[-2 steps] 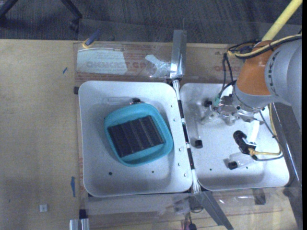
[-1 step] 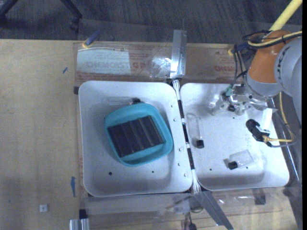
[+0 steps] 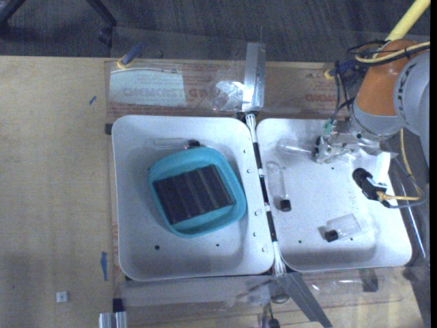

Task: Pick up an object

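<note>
Over the upper right part of the right-hand shallow white bin [image 3: 392, 255] hangs the grey arm with its orange band [image 3: 379, 94], its metal pincer [image 3: 328, 149] lowered toward the bin floor near the top wall. Whether the pincer is apart or together cannot be told, and nothing can be seen gripped in it. Just left of the pincer lies a small clear plastic tube [image 3: 292, 149]. Farther left, near the dividing wall, a clear vial with a black cap [image 3: 278, 186] lies lengthwise, cap toward the near side. Another clear vial with a dark cap [image 3: 341, 227] rests near the bin's lower right, well apart from the pincer. A black cable end [image 3: 365, 183] hangs beside the arm. The left-hand white bin [image 3: 130, 251] holds a teal plastic tray with a dark ribbed insert [image 3: 196, 191], and a thin clear tube [image 3: 171, 143] lies just above it. Both bins sit on the tan desk [image 3: 48, 183].
</note>
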Robot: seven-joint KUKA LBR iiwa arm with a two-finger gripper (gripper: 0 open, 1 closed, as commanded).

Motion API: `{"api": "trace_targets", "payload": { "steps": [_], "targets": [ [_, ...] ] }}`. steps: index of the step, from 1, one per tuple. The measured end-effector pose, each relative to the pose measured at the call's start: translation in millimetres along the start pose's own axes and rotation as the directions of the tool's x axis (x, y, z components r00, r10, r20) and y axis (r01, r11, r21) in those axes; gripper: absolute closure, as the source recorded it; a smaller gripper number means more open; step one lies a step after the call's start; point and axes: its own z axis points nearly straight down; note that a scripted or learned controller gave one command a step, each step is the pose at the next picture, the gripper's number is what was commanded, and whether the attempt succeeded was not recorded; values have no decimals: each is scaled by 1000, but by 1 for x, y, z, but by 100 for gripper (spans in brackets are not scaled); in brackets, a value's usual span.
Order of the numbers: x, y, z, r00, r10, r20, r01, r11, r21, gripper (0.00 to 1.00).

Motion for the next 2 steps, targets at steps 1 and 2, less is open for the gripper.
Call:
{"api": "trace_targets", "payload": {
  "steps": [1, 2],
  "targets": [
    [0, 0, 0, 1000, -1, -1, 1, 1000, 2, 0],
    [-35, 4, 11, 1000, 25, -5, -25, 1000, 6, 0]
  ]
}}
